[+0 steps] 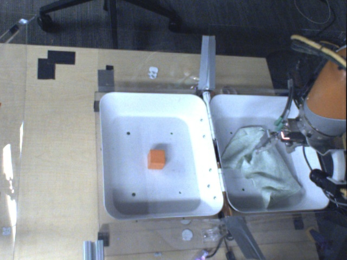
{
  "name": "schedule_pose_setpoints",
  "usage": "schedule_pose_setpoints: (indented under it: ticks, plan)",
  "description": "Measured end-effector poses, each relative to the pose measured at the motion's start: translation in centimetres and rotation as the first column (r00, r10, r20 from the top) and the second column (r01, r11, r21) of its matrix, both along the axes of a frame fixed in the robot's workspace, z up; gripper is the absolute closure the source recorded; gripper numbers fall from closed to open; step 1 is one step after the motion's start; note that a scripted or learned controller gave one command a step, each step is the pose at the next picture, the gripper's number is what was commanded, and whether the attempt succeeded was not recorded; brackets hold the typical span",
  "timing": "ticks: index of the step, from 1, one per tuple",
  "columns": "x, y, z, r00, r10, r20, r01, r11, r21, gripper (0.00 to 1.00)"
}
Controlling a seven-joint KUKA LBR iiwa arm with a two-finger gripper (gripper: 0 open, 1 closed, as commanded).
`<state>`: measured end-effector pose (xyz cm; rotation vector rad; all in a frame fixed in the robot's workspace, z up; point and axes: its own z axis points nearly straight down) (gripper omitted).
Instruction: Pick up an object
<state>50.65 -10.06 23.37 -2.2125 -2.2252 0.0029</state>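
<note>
A small orange cube (156, 159) sits alone near the middle of the left bin (116, 118). A crumpled pale grey-green cloth (259, 164) lies across the floor of the right bin (238, 110). My gripper (270, 139) reaches in from the right and is down at the cloth's upper right part, touching or just above its folds. The grey wrist and orange band (328, 91) hang over the right bin's right rim. The cloth is not lifted.
A metal post (207, 64) stands behind the seam between the two bins. Black tape marks (54, 63) lie on the wooden bench at the far left. Cables (325, 183) hang beside the right bin's right edge.
</note>
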Motion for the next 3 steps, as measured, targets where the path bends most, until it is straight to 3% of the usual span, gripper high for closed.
schedule_pose_setpoints:
  ticks: [1,2,3]
  plan:
    - [1.0,-2.2,-13.0,0.988,0.153,0.001,-0.153,0.988,0.001,0.00]
    - [1.1,-2.1,-12.2,0.988,0.155,0.000,-0.155,0.988,0.002,1.00]
    - [1.2,1.9,-3.1,1.000,0.030,0.003,-0.030,1.000,-0.001,1.00]
